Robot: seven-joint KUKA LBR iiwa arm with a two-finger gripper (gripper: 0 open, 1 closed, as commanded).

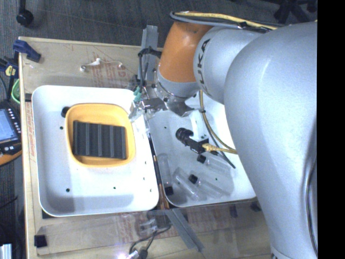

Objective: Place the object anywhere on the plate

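Camera view puts the gripper (pixel 141 102), finger state untellable, just right of the yellow plate's (pixel 100 113) rim, any object unseen.

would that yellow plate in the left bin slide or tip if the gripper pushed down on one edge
The yellow plate looks rigid, probably plastic, so it likely won't flex. It sits flat on the left bin, whose floor looks smooth, so a sideways nudge may slide it. Its raised rim around the dark ribbed centre suggests an edge press could tilt it slightly.
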